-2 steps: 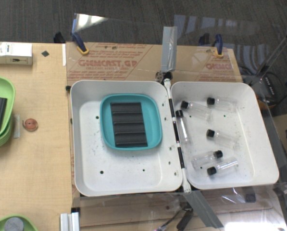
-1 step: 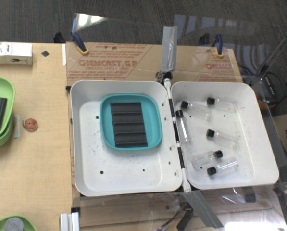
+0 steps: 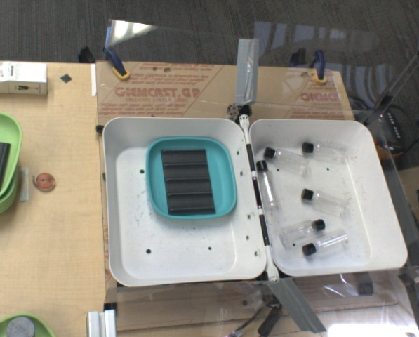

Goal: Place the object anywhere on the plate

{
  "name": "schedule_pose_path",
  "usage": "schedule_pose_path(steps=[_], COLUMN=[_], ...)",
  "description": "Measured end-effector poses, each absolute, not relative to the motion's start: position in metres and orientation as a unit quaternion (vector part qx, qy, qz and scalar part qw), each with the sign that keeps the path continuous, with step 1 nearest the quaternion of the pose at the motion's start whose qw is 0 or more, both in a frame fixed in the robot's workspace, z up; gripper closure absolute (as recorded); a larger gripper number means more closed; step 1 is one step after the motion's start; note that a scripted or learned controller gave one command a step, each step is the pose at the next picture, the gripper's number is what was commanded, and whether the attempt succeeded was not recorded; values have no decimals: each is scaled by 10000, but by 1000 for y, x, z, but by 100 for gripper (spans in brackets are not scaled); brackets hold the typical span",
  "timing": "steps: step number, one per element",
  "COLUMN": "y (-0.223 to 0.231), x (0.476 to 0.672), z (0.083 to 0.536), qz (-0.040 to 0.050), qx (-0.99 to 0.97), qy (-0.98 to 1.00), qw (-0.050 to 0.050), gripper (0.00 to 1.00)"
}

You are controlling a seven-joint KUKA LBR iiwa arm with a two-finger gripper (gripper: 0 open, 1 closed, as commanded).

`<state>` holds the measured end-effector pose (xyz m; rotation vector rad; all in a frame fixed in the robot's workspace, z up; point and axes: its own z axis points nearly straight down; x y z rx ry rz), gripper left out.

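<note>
— Which step are you on?

— The very first, by my reckoning. The plate, teal with a dark ribbed insert, sits in the left bin, and nothing from the other side lies on it yet.

— And the things to move?

— Clear tubes with black caps, scattered in the right bin, all to the right of the plate. One tube lies just past the wall nearest the plate; another tube rests farther right and lower.

— Your pincer?

— I cannot tell whether it is apart or together.

— Next?

— I judge I must pick one tube, come down over it, and close across its narrow body, since it may roll.
</note>
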<state>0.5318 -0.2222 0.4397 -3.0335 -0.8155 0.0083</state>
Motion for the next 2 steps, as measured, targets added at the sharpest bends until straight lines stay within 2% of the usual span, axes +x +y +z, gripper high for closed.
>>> schedule_pose_path(steps=[2], y=[-222], x=[531], z=[440], qz=[26], qx=[-9913], qy=[-1315], qw=[5], gripper=[0])
